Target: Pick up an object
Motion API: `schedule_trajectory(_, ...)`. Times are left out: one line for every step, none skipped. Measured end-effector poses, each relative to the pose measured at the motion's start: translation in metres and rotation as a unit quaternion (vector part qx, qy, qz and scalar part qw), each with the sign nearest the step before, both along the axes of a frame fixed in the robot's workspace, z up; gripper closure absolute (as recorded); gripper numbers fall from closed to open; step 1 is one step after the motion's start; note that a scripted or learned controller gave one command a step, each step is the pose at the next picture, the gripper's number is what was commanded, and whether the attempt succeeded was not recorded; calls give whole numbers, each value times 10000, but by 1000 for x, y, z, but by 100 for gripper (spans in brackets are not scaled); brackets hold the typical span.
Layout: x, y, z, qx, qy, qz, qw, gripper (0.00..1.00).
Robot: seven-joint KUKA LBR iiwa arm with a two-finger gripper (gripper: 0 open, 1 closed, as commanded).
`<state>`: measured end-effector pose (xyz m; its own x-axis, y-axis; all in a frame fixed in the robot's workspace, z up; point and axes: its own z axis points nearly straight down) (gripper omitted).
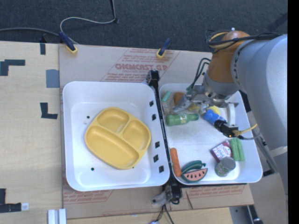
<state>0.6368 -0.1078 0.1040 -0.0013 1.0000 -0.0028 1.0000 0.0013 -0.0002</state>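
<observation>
One pincer point(187, 102) low over green bottle point(181, 120) in right bin point(247, 171) — grip state cannot be told; nothing lifted yet.

I see a wooden worktop point(28, 125) under cardboard sheet point(135, 66), dark carpet floor point(163, 13) beyond, black cable point(88, 21) trailing across it.

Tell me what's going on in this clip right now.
The arm reaches from the right into the right bin, its gripper down at the far left corner over a green bottle. Nothing is visibly held. Nearby lie a blue and yellow toy, a carrot, a watermelon slice and a can. The left bin holds a yellow divided plate.
</observation>
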Motion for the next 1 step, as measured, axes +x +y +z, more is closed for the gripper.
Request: schedule_trajectory(0, 0, 9, 3, 4, 1, 10000, 100)
